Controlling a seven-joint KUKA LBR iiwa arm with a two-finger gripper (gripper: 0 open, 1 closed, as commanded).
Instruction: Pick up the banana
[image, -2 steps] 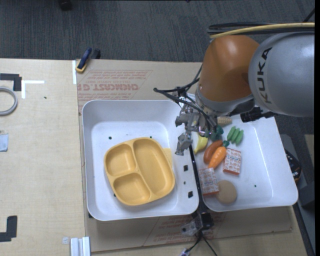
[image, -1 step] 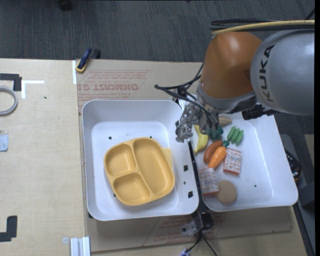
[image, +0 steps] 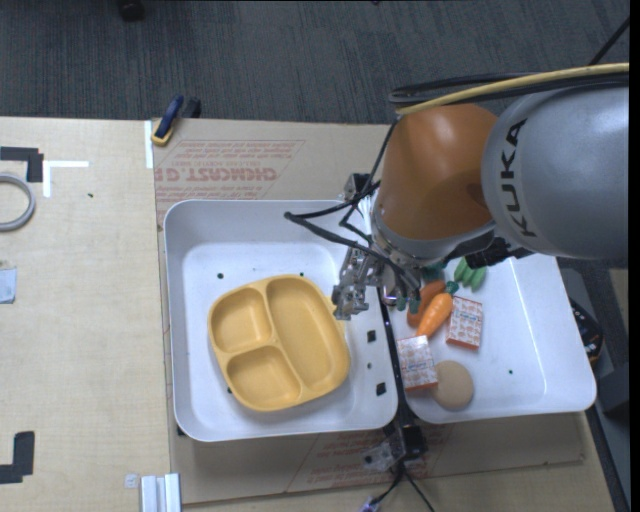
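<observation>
The grey arm (image: 560, 170) with its orange band looms over the bins, its pincer (image: 352, 295) hanging at the left bin's (image: 190, 330) right edge; I cannot tell its state. Left of the pincer lies a yellow tray (image: 277, 343); right of it, a carrot (image: 434, 308). The banana is hidden.

Arm (image: 560, 170): grey, rounded casing, black "KUKA" lettering.
Band (image: 440, 170): glossy orange, above wrist.
Cables (image: 330, 222): thin, black, near the wrist.
Gripper (image: 350, 295): small, bare metal.
</observation>
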